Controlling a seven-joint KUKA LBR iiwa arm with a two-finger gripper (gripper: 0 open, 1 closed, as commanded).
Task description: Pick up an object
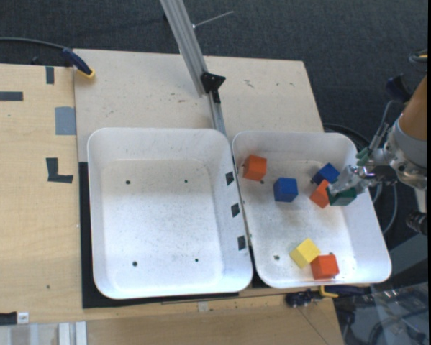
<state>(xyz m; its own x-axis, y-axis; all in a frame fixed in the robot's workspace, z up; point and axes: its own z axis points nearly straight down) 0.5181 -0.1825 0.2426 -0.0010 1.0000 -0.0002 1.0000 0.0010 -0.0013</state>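
Note:
The right bin (359, 254) holds several blocks. An orange cube (255, 167) lies near its far left, with a blue cube (286, 189) toward the middle. A blue block (327, 172) and an orange-red block (319, 194) touch each other near the right wall. A yellow cube (305, 252) and an orange cube (324, 266) sit together at the front. My gripper (353, 180) hangs low over the bin's right side, just right of the blue and orange-red pair. A small dark green piece (342, 197) lies at its tip; whether it is gripped is unclear.
The left bin (100, 192) stands beside the right one, sharing a raised rim. A slanted metal rail (186, 34) runs from the top down to the bins' far edge. The arm (413, 131) and its cables crowd the right side.

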